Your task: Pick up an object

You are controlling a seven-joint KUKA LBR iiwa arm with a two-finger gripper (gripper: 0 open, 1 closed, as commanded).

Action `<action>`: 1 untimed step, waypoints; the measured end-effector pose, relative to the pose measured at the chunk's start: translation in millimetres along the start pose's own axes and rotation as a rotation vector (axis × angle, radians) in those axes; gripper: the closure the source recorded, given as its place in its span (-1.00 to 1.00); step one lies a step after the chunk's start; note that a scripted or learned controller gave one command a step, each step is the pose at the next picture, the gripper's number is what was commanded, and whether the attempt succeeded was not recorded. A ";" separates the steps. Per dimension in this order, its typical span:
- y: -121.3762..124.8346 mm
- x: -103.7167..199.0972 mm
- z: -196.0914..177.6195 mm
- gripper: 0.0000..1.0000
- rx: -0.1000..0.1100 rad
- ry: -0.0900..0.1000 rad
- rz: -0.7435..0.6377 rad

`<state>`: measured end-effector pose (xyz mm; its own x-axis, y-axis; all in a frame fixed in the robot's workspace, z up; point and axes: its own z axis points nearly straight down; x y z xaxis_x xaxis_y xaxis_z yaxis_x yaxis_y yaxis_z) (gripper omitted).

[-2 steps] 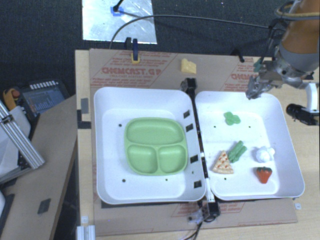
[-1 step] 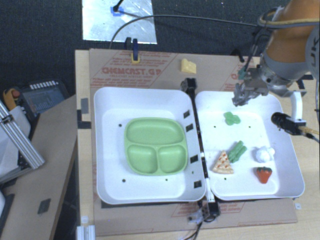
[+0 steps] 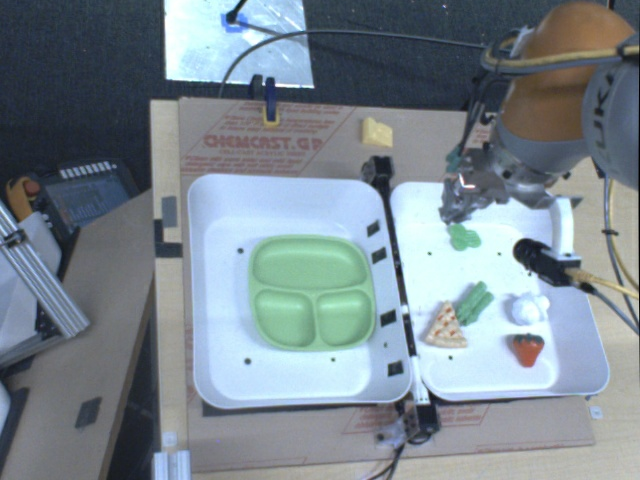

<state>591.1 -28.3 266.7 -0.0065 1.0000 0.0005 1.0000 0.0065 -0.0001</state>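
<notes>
My gripper (image 3: 457,208) hangs low over the far part of the right bin (image 3: 585,368), just above a small green toy piece (image 3: 463,237) that lies on the bin floor. Nothing shows between the fingers. Nearer the front of that bin lie a green bean-like toy (image 3: 474,302), a waffle-patterned pizza slice (image 3: 446,327), a white round toy (image 3: 524,309) and a red strawberry (image 3: 528,349). The grey and orange arm comes in from the upper right.
The left bin (image 3: 215,368) holds a green divided plate (image 3: 308,291). A black divider strip (image 3: 390,268) runs between the bins. A yellow block (image 3: 377,132) lies on the cardboard behind them. A black cable end (image 3: 540,260) hangs over the right bin.
</notes>
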 end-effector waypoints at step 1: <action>-12.3 55.0 10.3 1.00 0.000 0.001 -0.002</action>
<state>578.5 26.6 256.5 -0.0088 1.0000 0.0017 1.0000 0.0088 -0.0005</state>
